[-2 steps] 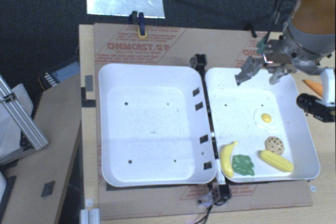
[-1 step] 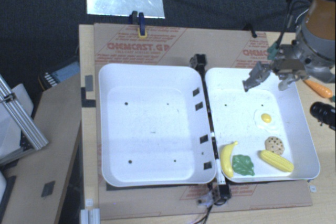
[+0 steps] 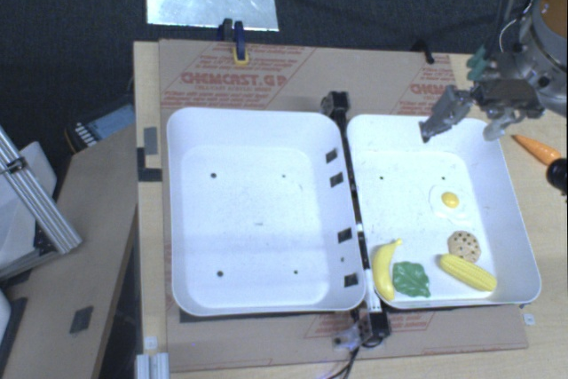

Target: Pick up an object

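Hovering above right bin [image 3: 506, 191] far edge, gripper [image 3: 466, 122] fingers spread, nothing held

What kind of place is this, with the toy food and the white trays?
Probably a robotics lab test bench. A gripper hangs open over the right bin, which holds toy food such as a banana, and a clamp pins the board down.

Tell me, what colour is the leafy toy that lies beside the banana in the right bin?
Green. The leafy toy shows best in the camera view, touching the yellow banana.

Two white bins [image 3: 253, 124], one banana [image 3: 384, 270], one fried egg [image 3: 449, 201], one cookie [image 3: 463, 245], one corn cob [image 3: 468, 272], one green leaf [image 3: 412, 280]
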Robot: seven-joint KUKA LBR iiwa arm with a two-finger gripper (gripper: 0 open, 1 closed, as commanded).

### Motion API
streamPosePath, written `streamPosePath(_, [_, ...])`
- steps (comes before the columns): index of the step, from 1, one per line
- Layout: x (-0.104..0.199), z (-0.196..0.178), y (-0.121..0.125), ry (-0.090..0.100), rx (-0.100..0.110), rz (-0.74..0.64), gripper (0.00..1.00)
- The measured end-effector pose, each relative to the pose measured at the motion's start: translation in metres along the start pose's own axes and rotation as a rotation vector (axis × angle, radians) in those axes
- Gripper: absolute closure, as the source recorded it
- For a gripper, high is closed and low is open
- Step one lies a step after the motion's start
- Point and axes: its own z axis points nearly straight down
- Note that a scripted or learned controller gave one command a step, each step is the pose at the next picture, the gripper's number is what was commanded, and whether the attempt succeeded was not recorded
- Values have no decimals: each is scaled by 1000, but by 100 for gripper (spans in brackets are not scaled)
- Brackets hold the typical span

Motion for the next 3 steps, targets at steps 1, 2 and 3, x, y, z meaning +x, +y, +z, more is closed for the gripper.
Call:
streamPosePath(1, [28, 233, -4, -2, 24, 5, 0])
streamPosePath(2, [50, 134, 0, 1, -1, 0, 0])
streamPosePath(3, [100, 48, 1, 3, -2, -2, 0])
